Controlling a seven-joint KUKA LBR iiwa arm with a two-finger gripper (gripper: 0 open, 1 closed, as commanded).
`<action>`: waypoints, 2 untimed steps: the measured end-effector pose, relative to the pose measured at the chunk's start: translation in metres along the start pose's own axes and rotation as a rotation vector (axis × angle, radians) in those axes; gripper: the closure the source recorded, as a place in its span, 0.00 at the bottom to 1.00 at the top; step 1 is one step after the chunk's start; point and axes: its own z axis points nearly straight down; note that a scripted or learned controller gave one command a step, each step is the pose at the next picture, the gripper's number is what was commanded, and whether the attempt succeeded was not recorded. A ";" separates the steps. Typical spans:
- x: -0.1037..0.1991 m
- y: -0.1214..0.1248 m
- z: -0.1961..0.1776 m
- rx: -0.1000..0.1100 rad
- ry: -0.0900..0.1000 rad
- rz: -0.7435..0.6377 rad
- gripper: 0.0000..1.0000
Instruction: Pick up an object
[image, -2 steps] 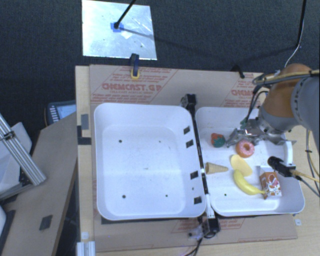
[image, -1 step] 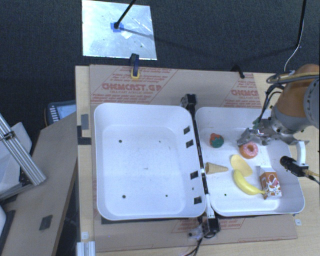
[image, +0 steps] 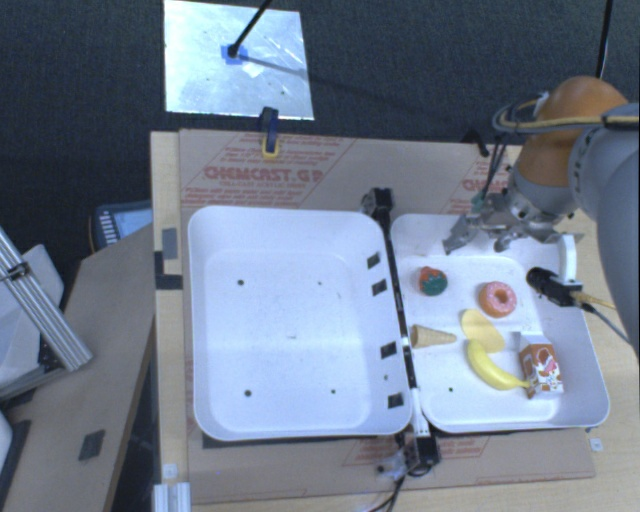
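Observation:
The right bin (image: 590, 400) holds several small items. A red and green round toy (image: 432, 281) lies near its middle, with a pink-iced donut (image: 497, 298) to the right of it. Nearer the front are a tan wedge (image: 432, 336), a pale yellow slice (image: 480, 328), a yellow banana (image: 495, 368) and a small brown and white carton (image: 541, 368). My gripper (image: 482, 238) hangs over the bin's far edge, behind the round toy and the donut. It is open, with nothing between its fingers.
The left bin (image: 215, 400) sits beside the right one, and a black hinge strip (image: 392, 300) runs between them. A black fitting with a cable (image: 552, 285) juts from the arm over the right bin's right side. A yellow clamp (image: 270, 140) stands behind the bins.

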 end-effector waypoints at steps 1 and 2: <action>-0.020 -0.036 0.033 0.011 -0.001 0.010 0.00; -0.015 0.000 -0.072 -0.006 -0.004 0.005 0.00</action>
